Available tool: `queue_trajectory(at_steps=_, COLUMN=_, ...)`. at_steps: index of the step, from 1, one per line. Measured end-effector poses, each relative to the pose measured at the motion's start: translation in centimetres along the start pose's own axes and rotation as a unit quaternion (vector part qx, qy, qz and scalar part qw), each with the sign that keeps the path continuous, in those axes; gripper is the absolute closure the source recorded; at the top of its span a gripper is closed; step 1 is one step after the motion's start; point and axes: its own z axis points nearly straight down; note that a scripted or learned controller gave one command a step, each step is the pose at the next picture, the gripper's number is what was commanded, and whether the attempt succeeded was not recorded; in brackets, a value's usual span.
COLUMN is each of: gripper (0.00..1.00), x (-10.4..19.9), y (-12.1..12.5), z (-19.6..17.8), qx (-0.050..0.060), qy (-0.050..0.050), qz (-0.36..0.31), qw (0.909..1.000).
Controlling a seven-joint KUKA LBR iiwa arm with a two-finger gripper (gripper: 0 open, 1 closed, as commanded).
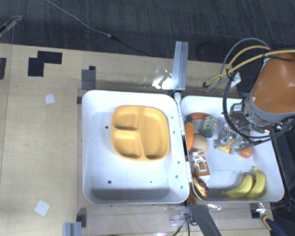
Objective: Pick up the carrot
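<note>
The carrot (189,134) is a slim orange piece lying lengthwise against the left wall of the right bin (275,192). My gripper (229,138) hangs low over the middle of that bin, about a hand's width right of the carrot and apart from it. Cables and the wrist body crowd the gripper's tip. Directly under it sit a small yellow wedge (224,149) and a small orange round item (246,152).
Near the carrot sit a green-labelled can (208,125), a brown round item (200,143), a red item (198,116) and a brown-and-white packet (201,166). Two bananas (247,185) lie at the front right. The left bin (92,185) holds a yellow divided plate (139,132).
</note>
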Motion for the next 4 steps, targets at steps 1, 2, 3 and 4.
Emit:
queue_trajectory(at_steps=1, gripper=1.00, x=6.2, y=5.2, z=-3.9, qx=0.003, qy=0.001, qz=0.056, qw=0.9984)
queue_trajectory(at_steps=2, gripper=1.00, x=10.5, y=4.1, z=2.8, qx=-0.001, qy=0.000, qz=0.028, qw=0.9996)
queue_trajectory(at_steps=3, gripper=1.00, x=12.1, y=3.4, z=4.1, qx=0.001, qy=0.000, qz=-0.073, qw=0.9973)
queue_trajectory(at_steps=4, gripper=1.00, x=9.9, y=-2.3, z=2.3, qx=0.003, qy=-0.001, qz=0.056, qw=0.9984)
